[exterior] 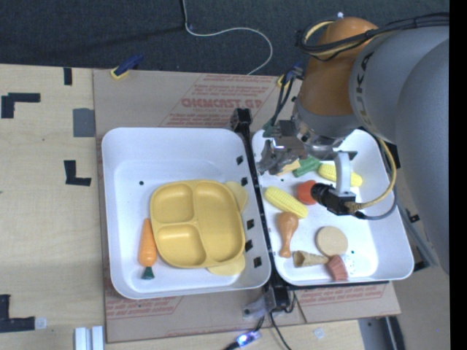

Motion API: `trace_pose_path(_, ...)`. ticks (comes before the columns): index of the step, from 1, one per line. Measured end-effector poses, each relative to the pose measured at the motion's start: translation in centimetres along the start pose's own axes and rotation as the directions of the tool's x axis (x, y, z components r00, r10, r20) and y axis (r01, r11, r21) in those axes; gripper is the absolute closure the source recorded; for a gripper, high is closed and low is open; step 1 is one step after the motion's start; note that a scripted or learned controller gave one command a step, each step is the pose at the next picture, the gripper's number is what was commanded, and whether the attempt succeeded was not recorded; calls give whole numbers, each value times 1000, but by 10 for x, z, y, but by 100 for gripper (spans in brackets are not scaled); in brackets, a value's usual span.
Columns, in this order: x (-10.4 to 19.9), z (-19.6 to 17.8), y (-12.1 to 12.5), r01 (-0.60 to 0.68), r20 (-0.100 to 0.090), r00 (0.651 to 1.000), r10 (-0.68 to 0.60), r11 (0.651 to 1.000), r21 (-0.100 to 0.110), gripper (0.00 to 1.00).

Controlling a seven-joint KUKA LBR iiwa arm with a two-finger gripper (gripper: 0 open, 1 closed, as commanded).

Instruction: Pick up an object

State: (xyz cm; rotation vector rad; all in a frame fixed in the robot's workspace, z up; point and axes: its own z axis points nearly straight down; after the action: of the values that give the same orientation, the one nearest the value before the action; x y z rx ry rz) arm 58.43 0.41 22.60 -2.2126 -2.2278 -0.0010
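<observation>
White cable loops over dark floor; blue-yellow clip at cardboard edge.

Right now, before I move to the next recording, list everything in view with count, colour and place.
Bins: two, white, side by side on the bench.
Divided plate: one, yellow, middle of the left bin.
Carrot: one, orange with green tip, left of the plate.
Corn cob: one, yellow, right bin near the divider; a second yellow cob lies under the arm.
Green piece: one, beside the gripper.
Red piece: one, centre of the right bin.
Drumstick: one, tan-orange, below the corn.
Round cracker: one, tan, lower right bin.
Cone: one, tan, front edge.
Cable: one, white, on the dark floor behind.
Arm: one, grey with orange band; gripper low over the right bin's rear.
</observation>
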Motion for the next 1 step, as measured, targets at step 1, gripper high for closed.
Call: trace_pose_path(1, 38, -4, 24, -1, 1, 1000, 1, 1000, -1, 100)
